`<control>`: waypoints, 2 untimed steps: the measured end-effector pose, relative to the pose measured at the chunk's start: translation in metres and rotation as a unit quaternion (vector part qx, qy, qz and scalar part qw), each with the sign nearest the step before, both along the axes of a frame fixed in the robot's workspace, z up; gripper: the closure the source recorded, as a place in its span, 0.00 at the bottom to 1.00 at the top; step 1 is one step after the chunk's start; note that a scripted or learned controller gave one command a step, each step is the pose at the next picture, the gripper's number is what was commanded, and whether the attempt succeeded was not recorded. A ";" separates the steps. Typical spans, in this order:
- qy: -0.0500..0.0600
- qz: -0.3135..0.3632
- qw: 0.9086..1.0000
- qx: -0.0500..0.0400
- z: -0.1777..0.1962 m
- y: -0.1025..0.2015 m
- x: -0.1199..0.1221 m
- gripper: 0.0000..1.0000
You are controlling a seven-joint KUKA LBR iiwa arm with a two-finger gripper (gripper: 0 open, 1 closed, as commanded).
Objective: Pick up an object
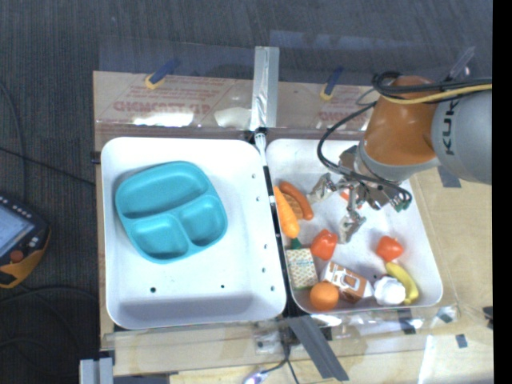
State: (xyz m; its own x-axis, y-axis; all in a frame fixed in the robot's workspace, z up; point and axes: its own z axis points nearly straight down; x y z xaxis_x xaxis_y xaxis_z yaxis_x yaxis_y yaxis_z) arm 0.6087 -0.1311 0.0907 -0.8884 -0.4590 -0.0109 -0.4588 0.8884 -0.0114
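1. The gripper (352, 214) hangs over the right bin (428, 250), above bare white floor near the bin's middle. Its metal fingers (350, 224) look spread, nothing between them.
2. Landmark: the red tomato-like piece (323, 244), just below and left of the fingertips and the nearest thing to them. I cannot tell if they touch.
3. Up-left of the tomato piece lies a hot dog (296, 201), long axis running from upper left to lower right. A carrot (286, 217) lies beside it on much the same slant, close along the bin's left wall.
4. Just below-left of the tomato piece: a pale checkered block (301, 268), rectangular, with a woven-looking surface.
5. Below the tomato piece: a smooth round orange (324, 296), and next to it a small brown-and-white carton (346, 283) lying tilted.
6. Right of the tomato piece, well apart: a second red piece (389, 248). Below that, a white round object (390, 292) with a yellow banana (402, 278) curving round its right side.
7. All look like glossy plastic toy food.
8. Black cables (340, 126) loop off the orange wrist band (400, 130) above the gripper.
9. Far left of the tomato piece, the left bin (144, 294) holds a teal divided tray (170, 210) with three compartments, set at an angle.
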 end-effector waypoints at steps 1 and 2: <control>0.001 0.062 0.998 0.000 0.000 -0.094 -0.029 0.00; 0.001 0.107 0.994 -0.001 0.000 -0.048 -0.006 0.00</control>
